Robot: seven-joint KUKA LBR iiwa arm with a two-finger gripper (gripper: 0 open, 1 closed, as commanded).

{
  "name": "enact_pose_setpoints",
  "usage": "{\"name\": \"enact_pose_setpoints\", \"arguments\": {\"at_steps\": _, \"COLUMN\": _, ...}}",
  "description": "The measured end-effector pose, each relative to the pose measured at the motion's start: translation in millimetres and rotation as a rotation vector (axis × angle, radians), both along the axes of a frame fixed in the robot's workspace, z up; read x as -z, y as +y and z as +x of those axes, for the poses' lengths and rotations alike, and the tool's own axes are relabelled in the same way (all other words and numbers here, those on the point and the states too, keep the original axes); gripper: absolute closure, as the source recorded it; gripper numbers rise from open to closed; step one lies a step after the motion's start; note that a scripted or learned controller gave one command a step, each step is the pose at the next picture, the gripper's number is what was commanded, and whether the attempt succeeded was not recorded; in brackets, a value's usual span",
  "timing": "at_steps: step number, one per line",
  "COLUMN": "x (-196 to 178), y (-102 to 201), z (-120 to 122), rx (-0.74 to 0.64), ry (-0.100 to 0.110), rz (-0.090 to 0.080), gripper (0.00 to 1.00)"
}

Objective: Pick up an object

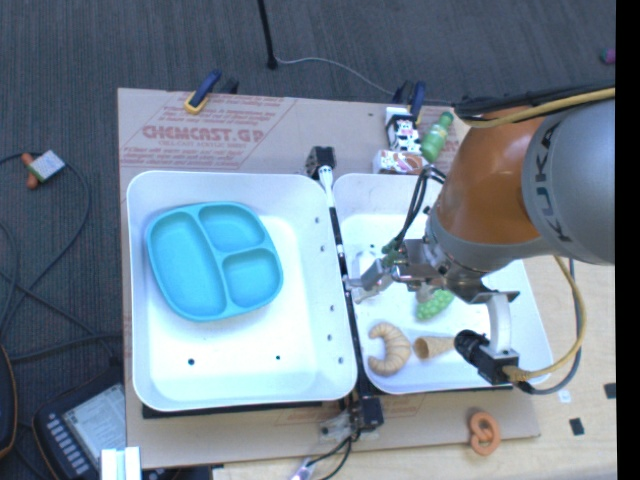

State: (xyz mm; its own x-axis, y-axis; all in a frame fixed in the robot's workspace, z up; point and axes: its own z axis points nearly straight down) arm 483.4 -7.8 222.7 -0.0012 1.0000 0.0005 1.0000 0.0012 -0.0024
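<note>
Nearest me, an orange pretzel (pixel 484 432) lies on the worktop (pixel 420 426), outside the bins. Next, in the right bin (pixel 375 230), I see a croissant (pixel 392 347), an ice-cream cone (pixel 433 347) just beside it, and a green piece (pixel 433 304) under the arm. Whether the jaws (pixel 368 279), low near the divider, are apart I cannot tell. Farther left, a blue divided plate (pixel 213 259) sits in the left bin (pixel 250 368).

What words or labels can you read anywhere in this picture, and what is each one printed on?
"CHEMCAST GP", in red on the brown board behind the left bin.
"KU", vertical letters on the grey arm; the rest is cut off.
Packaging behind the right bin has print too small to read.
</note>
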Motion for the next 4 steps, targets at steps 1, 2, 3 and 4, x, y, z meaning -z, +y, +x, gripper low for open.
{"name": "enact_pose_setpoints", "arguments": {"at_steps": 1, "x": 0, "y": 0, "z": 0, "rx": 0.000, "ry": 0.000, "rz": 0.000, "gripper": 0.00}}
{"name": "enact_pose_setpoints", "arguments": {"at_steps": 2, "x": 0, "y": 0, "z": 0, "rx": 0.000, "ry": 0.000, "rz": 0.000, "gripper": 0.00}}
{"name": "enact_pose_setpoints", "arguments": {"at_steps": 3, "x": 0, "y": 0, "z": 0, "rx": 0.000, "ry": 0.000, "rz": 0.000, "gripper": 0.00}}
{"name": "enact_pose_setpoints", "arguments": {"at_steps": 4, "x": 96, "y": -99, "z": 17, "rx": 0.005, "ry": 0.003, "rz": -0.002, "gripper": 0.00}}
